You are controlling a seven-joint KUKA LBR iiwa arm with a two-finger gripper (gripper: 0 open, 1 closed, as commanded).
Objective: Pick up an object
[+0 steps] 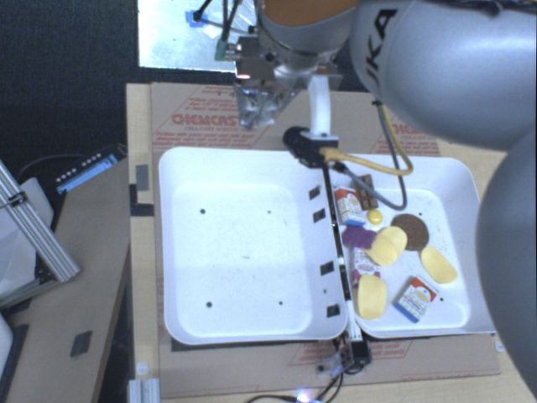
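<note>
Camera view: I see both bins from above.
Gripper [258,107]: raised beyond the far rim of the left bin [180,225]; I cannot tell its state or see anything held.
Objects: in the right bin [457,191], near the divider: yellow pieces [388,246], brown disc [410,231], small carton [414,299], purple piece [359,237].

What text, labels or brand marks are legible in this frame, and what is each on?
"CHEMCAST", red print on the cardboard sheet under the bins; its smaller lines are too blurred.
"KA", the end of a logo on the arm.
Print on the small box and the packets: too small to read.
</note>
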